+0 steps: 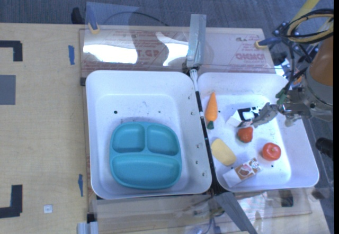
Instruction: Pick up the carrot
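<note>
Hand [253,117] hovers just above a strawberry [244,134], grip unreadable, apart from the carrot [211,107]

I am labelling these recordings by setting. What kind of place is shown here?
Probably a robot test bench in a lab, not a kitchen. Two white bins sit on a wooden bench, holding toy food such as a carrot and a teal plate, and loose cables hang by the arm.

orange carrot [211,107] — upright, right bin's left edge
</note>
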